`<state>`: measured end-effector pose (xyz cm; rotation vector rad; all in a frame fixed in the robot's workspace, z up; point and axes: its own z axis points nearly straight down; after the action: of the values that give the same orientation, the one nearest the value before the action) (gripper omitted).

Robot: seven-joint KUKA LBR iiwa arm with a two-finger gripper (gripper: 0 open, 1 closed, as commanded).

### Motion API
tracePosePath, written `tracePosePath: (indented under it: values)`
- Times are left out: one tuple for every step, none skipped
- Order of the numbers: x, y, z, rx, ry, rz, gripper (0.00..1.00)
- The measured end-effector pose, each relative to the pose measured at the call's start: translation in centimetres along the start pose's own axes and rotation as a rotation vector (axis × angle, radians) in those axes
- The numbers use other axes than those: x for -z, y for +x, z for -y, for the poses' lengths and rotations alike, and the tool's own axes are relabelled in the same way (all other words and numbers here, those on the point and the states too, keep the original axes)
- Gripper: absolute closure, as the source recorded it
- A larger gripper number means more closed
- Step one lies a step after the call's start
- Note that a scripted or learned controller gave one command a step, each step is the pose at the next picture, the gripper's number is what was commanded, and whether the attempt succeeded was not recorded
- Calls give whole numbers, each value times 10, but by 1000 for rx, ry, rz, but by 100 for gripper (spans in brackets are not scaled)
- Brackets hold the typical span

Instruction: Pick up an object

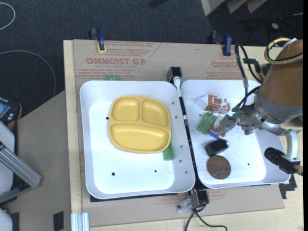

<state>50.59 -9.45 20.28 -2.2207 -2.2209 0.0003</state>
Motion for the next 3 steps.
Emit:
tracePosePath:
  values:
    - [-105,-2,31,-2,13,-3,0]
    - [-89,-2,26,-3,-3,1,100]
    - [-119,-29,26,-2,0,0,100]
